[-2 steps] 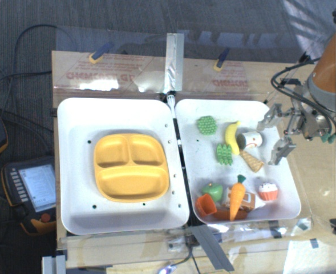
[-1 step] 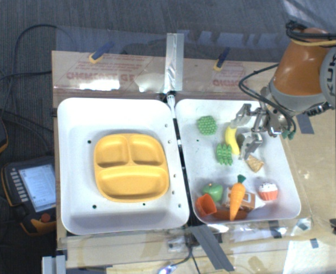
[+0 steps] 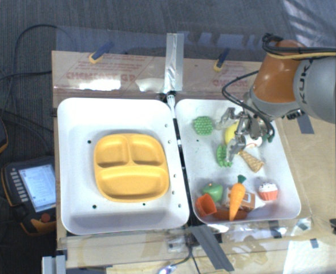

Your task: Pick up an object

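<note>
The gripper (image 3: 238,140) hovers directly over the yellow toy (image 3: 230,133).

The tool (image 3: 240,138) hides part of a yellow toy (image 3: 230,133); the arm (image 3: 304,87) is cut off at right.

Gripper (image 3: 240,137) over right bin (image 3: 282,170) (toys inside), yellow tray (image 3: 132,166) left

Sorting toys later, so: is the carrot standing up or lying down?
Lying down: the carrot rests lengthwise among toys in the right bin, leaves pointing away.
</note>
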